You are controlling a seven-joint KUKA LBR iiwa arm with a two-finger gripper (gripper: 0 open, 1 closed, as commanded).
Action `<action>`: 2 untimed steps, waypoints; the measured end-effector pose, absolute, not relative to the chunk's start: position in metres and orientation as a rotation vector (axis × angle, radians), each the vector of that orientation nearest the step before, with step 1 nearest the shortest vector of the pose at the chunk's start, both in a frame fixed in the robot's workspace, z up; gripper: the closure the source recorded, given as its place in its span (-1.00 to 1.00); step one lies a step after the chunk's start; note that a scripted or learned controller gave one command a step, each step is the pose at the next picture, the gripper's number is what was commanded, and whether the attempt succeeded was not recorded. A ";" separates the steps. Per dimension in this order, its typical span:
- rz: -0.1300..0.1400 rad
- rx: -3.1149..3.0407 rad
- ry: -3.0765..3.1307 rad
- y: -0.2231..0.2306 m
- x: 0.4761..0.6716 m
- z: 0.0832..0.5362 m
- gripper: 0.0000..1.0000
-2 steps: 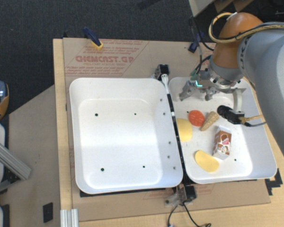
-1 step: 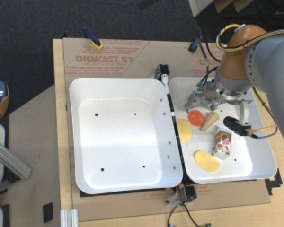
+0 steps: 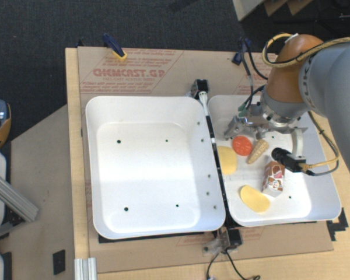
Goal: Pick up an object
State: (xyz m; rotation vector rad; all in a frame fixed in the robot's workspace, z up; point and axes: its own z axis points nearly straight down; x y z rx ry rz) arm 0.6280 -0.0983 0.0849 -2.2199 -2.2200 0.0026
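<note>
Dark carpet is surrounding a wooden bench [image 3: 157, 69], and two shallow white bins are sitting on it side by side. From the camera view, the left bin [image 3: 99, 115] is lying next to the right bin [image 3: 324, 200], and their inner rims are touching along the middle.

Several objects are lying in the right bin. A red round object [image 3: 241, 145] is resting near the upper part of the bin, and a pale corn-shaped piece [image 3: 257, 151] is lying just beside it on its right, tilted. A yellow piece [image 3: 227, 160] is lying near the left wall of this bin. A flat yellow oval piece [image 3: 255, 199] is lying lower, and a small brown and white packet [image 3: 274, 177] is standing just above it on the right.

The grey arm is reaching in from the right, and the gripper [image 3: 250, 123] is hanging just above the red round object. I cannot tell how its jaws are standing, because the wrist is covering them.
</note>
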 end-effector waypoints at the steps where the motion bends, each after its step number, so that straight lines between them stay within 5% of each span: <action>1: -0.001 -2.223 -2.220 -0.099 0.629 0.096 1.00; 2: 0.000 -2.223 -2.219 -0.099 0.629 0.095 -1.00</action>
